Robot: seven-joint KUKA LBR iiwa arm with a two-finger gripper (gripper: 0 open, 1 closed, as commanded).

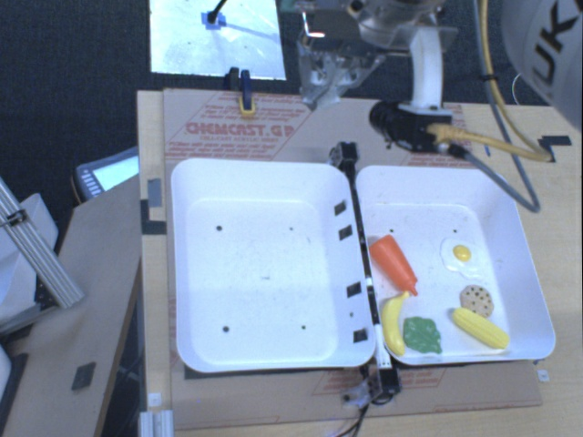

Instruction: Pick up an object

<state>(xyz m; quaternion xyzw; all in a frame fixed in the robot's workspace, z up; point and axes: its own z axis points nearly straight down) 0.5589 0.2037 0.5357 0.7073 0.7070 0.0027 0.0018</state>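
1. Left bin sits touching the right bin along the centre divider.
2. Carrot lies in the right bin, just beside the divider.
3. Banana below carrot; green piece touching it.
4. Fried egg, cookie, corn toward the far wall.
5. Gripper hangs beyond the bins' back edge, nothing held; can't tell finger state.

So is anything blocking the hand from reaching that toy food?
Nothing visible does. The hand hangs above the bench behind the bins; the carrot, banana, fried egg, cookie and corn lie uncovered in the right bin.
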